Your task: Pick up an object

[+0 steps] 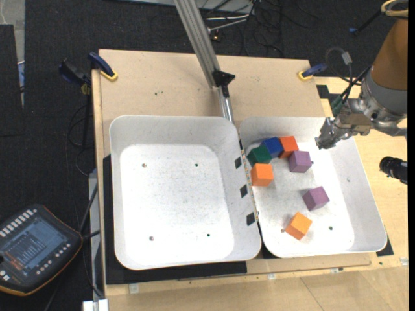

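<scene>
The arm reaches in from the right, its orange band (393,60) high at the far right edge and its grey wrist below that. The gripper (326,139) hangs over the far right part of the right bin (363,212), above bare white floor, with nothing between its fingertips. It is too small and dark here to tell whether the jaws stand apart or together.

Six blocks lie in the right bin. A cluster sits at its far left: a green block (260,154) against a blue block (273,146), which touches an orange-red block (288,144) on its right. Just near of the green one, hard by the bin's left wall, lies an orange block (262,173). A purple block (299,161) rests just near and right of the orange-red one, left of and nearer than the gripper and apart from it. A second purple block (316,197) lies nearer, toward the bin's middle, and a second orange block (299,225) lies nearest of all, tilted cornerwise.

The left bin (130,173) touches the right bin along their shared edge. Both stand on the pale wooden desk (162,83). A metal pole (198,34) slants from the far side down to the seam between the bins. A teach pendant (32,245) lies on the dark floor at the near left.
</scene>
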You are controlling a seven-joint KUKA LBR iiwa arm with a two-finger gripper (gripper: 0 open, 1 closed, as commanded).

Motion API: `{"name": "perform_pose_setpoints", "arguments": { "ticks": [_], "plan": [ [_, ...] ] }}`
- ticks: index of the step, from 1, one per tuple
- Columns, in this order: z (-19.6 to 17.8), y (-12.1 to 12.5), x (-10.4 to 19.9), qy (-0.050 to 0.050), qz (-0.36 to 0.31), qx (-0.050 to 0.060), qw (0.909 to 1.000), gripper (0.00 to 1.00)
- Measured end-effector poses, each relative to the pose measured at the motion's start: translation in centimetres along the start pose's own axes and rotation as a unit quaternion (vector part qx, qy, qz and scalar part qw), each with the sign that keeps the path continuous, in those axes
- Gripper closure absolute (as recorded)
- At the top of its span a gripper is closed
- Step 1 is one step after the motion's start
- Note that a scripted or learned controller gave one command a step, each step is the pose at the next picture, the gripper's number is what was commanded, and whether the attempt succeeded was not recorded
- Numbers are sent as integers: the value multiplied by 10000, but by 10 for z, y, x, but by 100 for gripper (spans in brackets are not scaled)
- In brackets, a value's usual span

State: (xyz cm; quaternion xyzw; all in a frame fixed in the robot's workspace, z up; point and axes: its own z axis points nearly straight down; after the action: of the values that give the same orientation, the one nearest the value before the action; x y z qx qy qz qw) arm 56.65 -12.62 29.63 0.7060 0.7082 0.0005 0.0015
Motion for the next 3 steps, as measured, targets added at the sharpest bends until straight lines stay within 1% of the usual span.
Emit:
{"name": "perform_pose_setpoints", "arguments": {
  "ticks": [1, 2, 3],
  "plan": [
    [0, 3, 48, 11, -21, 8, 10000, 100],
    [20, 1, 100, 15, -26, 22, 10000, 100],
    [19, 6, 156, 14, -28, 9, 10000, 100]
  ]
}}
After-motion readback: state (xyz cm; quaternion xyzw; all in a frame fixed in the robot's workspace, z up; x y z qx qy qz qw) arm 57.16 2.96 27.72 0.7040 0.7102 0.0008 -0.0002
